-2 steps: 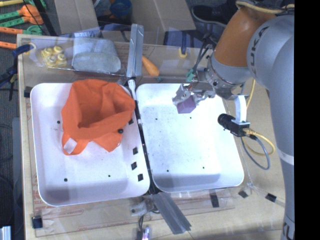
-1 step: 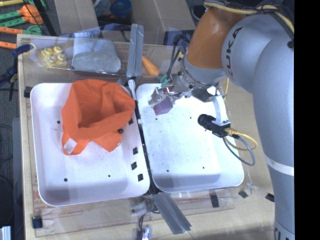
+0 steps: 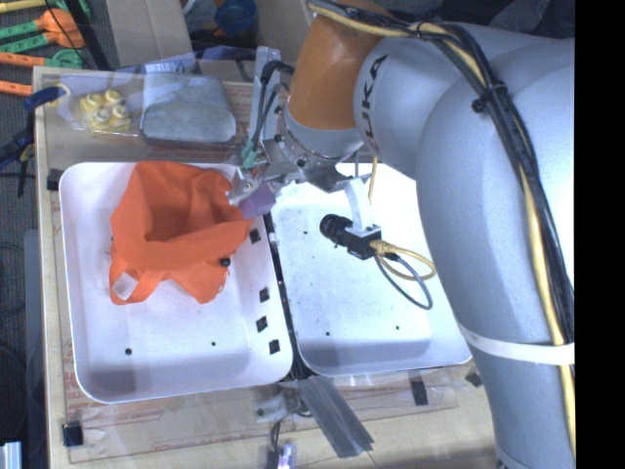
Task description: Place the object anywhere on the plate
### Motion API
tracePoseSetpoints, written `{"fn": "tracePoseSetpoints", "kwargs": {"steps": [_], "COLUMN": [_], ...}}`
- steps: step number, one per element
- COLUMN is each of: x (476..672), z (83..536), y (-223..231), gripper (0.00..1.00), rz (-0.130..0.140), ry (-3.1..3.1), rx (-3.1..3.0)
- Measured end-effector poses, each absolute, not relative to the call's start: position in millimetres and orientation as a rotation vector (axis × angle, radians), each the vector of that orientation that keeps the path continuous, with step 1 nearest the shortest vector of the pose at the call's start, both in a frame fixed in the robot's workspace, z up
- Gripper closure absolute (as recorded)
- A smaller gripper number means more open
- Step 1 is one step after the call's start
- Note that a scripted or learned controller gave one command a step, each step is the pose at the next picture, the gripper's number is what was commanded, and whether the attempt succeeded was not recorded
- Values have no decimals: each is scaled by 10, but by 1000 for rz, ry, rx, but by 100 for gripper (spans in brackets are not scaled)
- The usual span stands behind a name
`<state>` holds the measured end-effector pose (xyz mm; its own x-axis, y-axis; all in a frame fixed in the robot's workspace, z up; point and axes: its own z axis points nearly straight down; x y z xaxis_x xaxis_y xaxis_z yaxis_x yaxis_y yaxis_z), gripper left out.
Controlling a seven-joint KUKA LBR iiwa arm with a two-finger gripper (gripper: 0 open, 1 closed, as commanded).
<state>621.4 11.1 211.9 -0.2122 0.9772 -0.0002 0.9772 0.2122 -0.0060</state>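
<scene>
An orange cloth [image 3: 176,228] is crumpled in the left bin [image 3: 146,360]. The gripper [image 3: 256,191] is poised above the bins' shared edge; whether its jaws are open or closed cannot be told.

The grey arm [image 3: 498,213] reaches in from the right, its thick links filling that side, yellow and black cables running along it. The orange band [image 3: 332,71] sits above the wrist, which tips down and leftward. The gripper [image 3: 256,191] hangs low at centre.
</scene>
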Motion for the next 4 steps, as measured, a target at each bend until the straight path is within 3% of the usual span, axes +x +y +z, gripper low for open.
{"fn": "tracePoseSetpoints", "kwargs": {"steps": [1,2,3,4], "x": [6562,6555,6002,6504], "z": [2190,2130,1444,1887], "y": [361,1334,1767,1099], "gripper": [100,100,100,100], "rz": [7,7,12,8], "ry": [-2493,-2490,-2370,-2023], "rx": [-1905,-1911,-2057,-2401]}}
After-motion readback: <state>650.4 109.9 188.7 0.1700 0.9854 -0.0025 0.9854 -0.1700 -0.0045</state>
